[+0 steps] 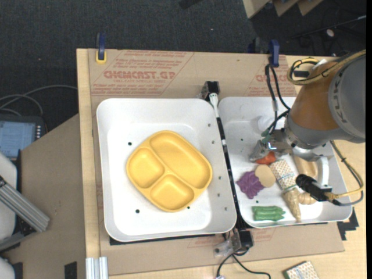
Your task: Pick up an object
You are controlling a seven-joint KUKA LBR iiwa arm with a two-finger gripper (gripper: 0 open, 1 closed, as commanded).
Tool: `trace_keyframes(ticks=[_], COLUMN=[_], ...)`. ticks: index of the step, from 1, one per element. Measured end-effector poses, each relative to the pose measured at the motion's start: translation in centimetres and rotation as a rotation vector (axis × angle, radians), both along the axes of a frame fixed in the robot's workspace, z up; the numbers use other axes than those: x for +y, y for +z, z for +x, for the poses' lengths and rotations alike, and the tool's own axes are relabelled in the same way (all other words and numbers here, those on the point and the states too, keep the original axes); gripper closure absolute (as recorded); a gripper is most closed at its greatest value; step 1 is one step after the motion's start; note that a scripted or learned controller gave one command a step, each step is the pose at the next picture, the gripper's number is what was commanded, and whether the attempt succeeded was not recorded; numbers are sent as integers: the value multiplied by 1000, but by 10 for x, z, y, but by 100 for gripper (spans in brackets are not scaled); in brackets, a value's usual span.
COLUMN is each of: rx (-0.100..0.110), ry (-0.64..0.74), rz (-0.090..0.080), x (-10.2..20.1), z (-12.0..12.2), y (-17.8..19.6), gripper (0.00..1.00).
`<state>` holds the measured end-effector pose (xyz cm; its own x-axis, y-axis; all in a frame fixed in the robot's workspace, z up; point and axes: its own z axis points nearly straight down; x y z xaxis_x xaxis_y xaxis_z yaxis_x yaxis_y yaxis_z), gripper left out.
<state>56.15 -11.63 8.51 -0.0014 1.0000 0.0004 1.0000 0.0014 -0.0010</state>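
Nearest me, at the front edge of the right bin [244,121], lies a green pod-shaped toy [268,213], flat along the bin's front wall. Just beside it to the right, a pale cone [293,202] lies on its side with its tip toward the front. A little farther back, a purple bunch of grapes [250,183] sits near the bin's left wall. A small tan round piece [266,177] touches it on the right. Next to that is a block with a checked pattern [283,173], tilted. Behind these, an orange-red piece [264,160] lies on the bin floor.

The pincer [263,149] hangs low directly over that orange-red piece, close to it or on it. From here I cannot tell how wide the pincer stands or whether it has hold of anything. The grey and orange arm [314,106] reaches in over the bin's right side.

In the left bin [116,127], a yellow plate [168,170] with three compartments rests roughly in the middle, turned at an angle and well apart from the walls.

Both bins sit on the surface [145,74], which is brown with red lettering along the far part. At its far edge, a clamp [101,46] grips the left corner.
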Motion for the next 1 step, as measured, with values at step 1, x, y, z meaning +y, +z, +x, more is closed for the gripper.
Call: trace_keyframes(ticks=[1], rx=[-11], ry=[6], rz=[0], x=[75], z=[24], y=[105], gripper=[100])
